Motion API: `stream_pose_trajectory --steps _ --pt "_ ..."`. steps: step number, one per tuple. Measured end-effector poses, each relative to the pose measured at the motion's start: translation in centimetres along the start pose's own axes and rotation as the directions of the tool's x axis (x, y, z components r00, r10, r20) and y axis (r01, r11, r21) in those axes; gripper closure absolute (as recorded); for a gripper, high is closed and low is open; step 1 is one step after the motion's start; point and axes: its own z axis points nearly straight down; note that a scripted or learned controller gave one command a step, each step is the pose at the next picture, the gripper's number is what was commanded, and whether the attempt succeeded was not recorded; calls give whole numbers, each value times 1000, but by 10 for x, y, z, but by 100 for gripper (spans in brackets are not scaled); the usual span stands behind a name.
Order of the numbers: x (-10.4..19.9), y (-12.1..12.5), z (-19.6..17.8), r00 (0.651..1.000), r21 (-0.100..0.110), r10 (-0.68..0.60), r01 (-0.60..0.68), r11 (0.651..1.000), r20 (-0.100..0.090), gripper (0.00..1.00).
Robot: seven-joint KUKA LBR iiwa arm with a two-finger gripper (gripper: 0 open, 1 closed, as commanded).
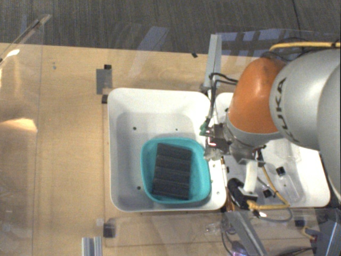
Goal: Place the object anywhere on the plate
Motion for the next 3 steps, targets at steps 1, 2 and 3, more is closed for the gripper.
stream_pose_trajectory --steps 1,2,3 --pt "10 43 32 990 2 -144 144 990 1 100" --pt "-31 54 -132 965 -5 -262 262 965 2 100" --pt "61 31 -221 940 -8 -342 342 940 1 100"
